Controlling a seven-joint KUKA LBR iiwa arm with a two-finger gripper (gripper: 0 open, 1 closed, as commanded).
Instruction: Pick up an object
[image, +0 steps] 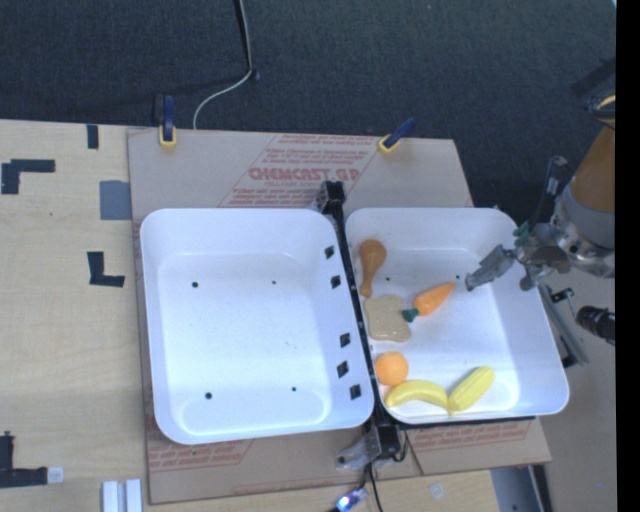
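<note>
Lab bench: clamped cardboard (300, 170), bins (240, 320).

Arm (600, 190) cut off at right edge; gripper (490, 270) fingers indistinct

Two white bins, the left bin (165, 330) and the right bin (545, 385), sit touching on a printed cardboard sheet (290, 170) held by two clamps (165, 125) at its far edge, a white cable (225, 90) trailing beyond
</note>
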